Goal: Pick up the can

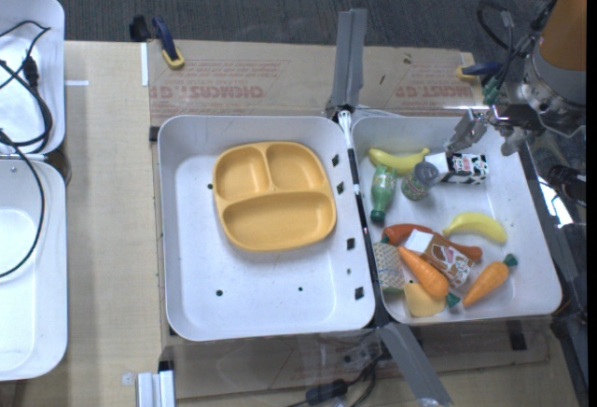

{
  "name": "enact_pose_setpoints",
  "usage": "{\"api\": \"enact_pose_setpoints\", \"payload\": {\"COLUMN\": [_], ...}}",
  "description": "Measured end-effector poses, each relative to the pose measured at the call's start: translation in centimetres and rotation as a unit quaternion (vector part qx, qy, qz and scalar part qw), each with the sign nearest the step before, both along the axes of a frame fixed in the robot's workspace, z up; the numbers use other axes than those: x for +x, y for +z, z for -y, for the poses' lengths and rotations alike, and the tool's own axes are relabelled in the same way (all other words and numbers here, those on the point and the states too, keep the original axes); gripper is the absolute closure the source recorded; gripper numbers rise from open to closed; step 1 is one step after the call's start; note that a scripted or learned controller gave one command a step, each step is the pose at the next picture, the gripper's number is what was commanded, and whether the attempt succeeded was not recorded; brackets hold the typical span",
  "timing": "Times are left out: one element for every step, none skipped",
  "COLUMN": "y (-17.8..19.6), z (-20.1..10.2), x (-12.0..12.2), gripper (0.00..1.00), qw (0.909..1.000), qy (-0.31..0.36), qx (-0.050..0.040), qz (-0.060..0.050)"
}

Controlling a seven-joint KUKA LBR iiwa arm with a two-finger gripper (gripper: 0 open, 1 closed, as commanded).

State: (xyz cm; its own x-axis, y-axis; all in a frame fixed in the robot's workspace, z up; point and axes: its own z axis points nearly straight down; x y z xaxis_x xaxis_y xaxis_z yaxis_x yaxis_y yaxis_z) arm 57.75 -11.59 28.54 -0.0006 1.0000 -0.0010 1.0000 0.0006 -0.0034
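counter (103, 209): pale wooden surface carrying two shallow white bins side by side, with a flat sheet of brown cardboard along its far edge.
left bin (187, 284): shallow white plastic bin holding a yellow three-compartment plastic plate (274, 194), which lies flat near the bin's middle.
right bin (532, 237): shallow white plastic bin crowded with toy food, the can among it.
arm (569, 32): grey with an orange band, reaching in from the right and standing over the far right corner of the right bin.
pincer (473, 130): low over the far part of the right bin, just right of the can and beside a small black-and-white carton (466, 166). Whether it is wide or narrow I cannot tell, and nothing is visibly held.
other toys: two yellow plastic bananas (398, 159) (477, 226), a green plastic bottle (382, 192), two orange toy carrots (424, 273) (488, 282) and a flat printed packet (446, 254) toward the near side.
can (423, 177): small grey metal can, apparently on its side, in the far middle of the right bin, touching the far banana and just right of the green bottle.
step in hand: approach, as I judge it; the can is not yet gripped.
next move: shift left and slightly nearer to centre over the can, then descend without catching the banana or the carton.
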Motion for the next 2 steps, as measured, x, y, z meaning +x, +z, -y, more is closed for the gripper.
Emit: {"api": "enact_pose_setpoints", "payload": {"y": [4.7,-12.3], "z": [0.7,-2.3], "x": [4.7,8.1], "gripper": [0.00,0.00], "qw": [0.9982,0.9904], "qy": [-0.061,-0.138], "qx": [-0.0005,-0.0005], "qz": [0.001,0.000]}}
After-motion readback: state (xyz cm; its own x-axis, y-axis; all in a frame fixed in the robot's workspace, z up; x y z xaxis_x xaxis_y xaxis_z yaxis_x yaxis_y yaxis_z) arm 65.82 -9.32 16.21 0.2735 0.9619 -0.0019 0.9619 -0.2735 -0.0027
